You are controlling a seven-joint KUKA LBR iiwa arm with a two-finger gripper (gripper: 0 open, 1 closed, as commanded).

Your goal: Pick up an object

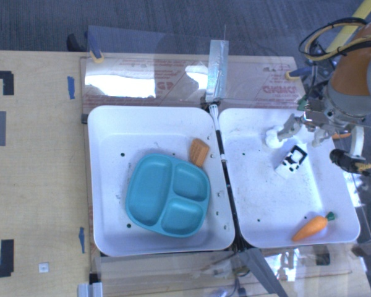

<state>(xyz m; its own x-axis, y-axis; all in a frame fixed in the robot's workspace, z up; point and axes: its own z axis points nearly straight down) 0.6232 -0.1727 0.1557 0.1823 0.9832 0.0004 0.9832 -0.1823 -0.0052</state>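
My gripper [304,132] hangs over the far right part of the right bin [260,197], its two fingers spread apart and open with nothing between them. A small white object [272,138] lies just left of the left fingertip. A small black-and-white patterned piece [293,158] rests on the bin floor just below the gripper. An orange carrot with a green top [310,227] lies in the bin's near right corner.
The left bin [105,166] holds a teal divided plate [167,194] and a small tan-orange piece [199,151] at the plate's far right edge. A clear panel and a metal post [217,70] stand behind the bins. Cables loop above the arm's wrist [352,85].
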